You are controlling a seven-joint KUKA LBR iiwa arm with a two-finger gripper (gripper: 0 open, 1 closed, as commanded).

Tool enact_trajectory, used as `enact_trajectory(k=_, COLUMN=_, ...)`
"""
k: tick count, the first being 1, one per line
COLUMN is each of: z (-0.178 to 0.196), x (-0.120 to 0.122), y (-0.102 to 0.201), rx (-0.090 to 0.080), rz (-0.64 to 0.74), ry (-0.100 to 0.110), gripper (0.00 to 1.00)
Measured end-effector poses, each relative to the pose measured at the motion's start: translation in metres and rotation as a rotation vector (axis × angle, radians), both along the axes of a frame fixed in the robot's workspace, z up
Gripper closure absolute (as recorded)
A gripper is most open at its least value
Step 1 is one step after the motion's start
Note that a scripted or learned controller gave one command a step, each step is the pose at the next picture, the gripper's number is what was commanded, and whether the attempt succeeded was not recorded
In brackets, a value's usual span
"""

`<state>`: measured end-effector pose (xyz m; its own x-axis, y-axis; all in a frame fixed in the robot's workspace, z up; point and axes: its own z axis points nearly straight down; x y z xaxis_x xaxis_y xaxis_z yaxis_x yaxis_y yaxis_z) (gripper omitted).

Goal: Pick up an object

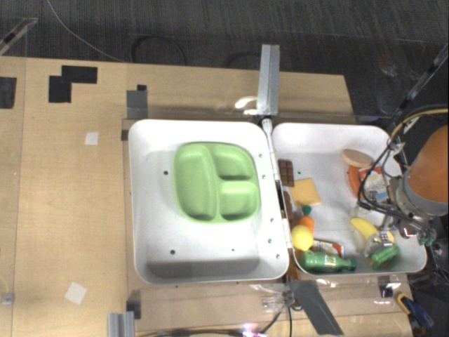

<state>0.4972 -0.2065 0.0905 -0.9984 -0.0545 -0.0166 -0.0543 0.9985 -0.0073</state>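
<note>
Toward the right bin's [330,135] near right corner, the hand [384,239] hovers above a yellow banana [363,227] and a green vegetable [384,257]; whether it is released or clenched cannot be told. The banana, lying just beside the hand, looks like light, stiff, smooth plastic, best taken across its narrow middle. A green tray [214,181] sits in the left bin [151,209].

No writing, brand, number or sign can be read anywhere; the label on the green bottle [330,262] in the right bin [330,142] is too blurred.
</note>
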Motion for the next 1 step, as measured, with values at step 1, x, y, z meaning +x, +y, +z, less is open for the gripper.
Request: enact_trajectory(k=1, z=0.0001, x=0.0004, y=0.0009, rx=-0.003, rz=0.122, ry=-0.002, gripper=0.00)
